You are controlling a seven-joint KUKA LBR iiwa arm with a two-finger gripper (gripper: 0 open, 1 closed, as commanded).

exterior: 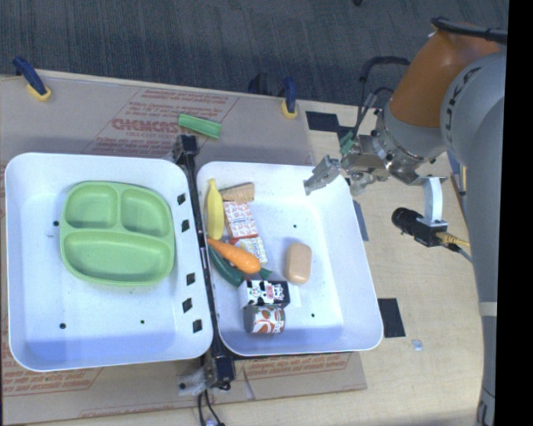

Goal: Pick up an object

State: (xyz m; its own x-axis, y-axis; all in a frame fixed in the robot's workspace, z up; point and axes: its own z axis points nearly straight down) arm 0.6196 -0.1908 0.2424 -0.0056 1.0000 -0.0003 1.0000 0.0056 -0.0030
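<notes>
claw (324, 177): 1 o'clock corner of right bin (356, 281) — open/closed: cannot tell
objects: banana (213, 210), carrot (234, 255), tan potato-shaped item (298, 261) — right bin, 9 o'clock side to centre
left bin (20, 269): green divided plate (119, 231)

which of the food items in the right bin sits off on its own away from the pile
The tan bread roll. It lies alone on bare bin floor, while the banana, carrot and the small cartons crowd together along the bin's left wall.
</notes>
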